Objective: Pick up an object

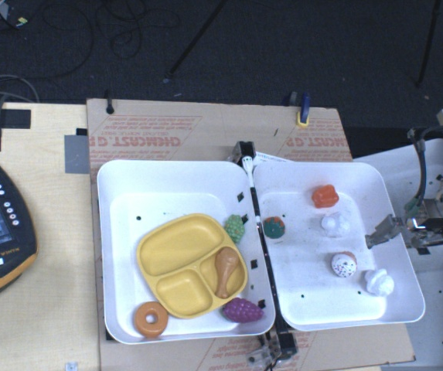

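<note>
Two white bins sit side by side on a sheet of cardboard (206, 130). The left bin (117, 207) holds the biggest item, a yellow divided plate (176, 255) sitting at a bit of an angle. A toy drumstick (226, 270) lies in the plate's right-hand section. Just off the plate's upper right edge is a small green bunch of grapes (236, 227), and off its lower right corner is a purple bunch of grapes (242, 310), touching or nearly touching the rim. A donut (151, 319) sits in the bin's bottom left corner area, just beside the plate.

The right bin (298, 304) has the smaller stuff, all spread out: an orange-red block (325, 196) near the top, a pale whitish thing (333, 224) just below it that's hard to make out against the bin, a dark green and red ball (273, 227) close to the divider, a white speckled ball (344, 266) lower down, and a white lumpy piece (379, 283) near the right wall.

The gripper (382, 233) is at the right bin's right edge, over the rim, well apart from every item. Honestly can't tell if the jaws are apart or together from this angle.
</note>
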Robot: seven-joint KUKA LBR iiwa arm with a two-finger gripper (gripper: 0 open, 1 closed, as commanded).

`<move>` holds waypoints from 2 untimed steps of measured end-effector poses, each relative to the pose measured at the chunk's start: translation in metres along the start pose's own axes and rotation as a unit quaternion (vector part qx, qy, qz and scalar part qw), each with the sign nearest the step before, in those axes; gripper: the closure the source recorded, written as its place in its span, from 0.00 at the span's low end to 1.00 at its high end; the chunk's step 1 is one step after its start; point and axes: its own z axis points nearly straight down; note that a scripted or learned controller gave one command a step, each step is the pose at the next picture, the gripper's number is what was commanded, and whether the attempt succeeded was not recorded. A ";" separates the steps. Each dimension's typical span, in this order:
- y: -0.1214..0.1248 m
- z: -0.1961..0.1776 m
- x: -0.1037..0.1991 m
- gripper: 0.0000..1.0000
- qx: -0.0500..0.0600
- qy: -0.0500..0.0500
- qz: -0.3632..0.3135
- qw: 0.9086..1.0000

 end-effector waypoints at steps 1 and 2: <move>0.015 0.181 0.000 0.00 0.000 0.000 0.000 1.000; 0.065 0.175 0.037 0.00 -0.001 0.001 -0.002 1.000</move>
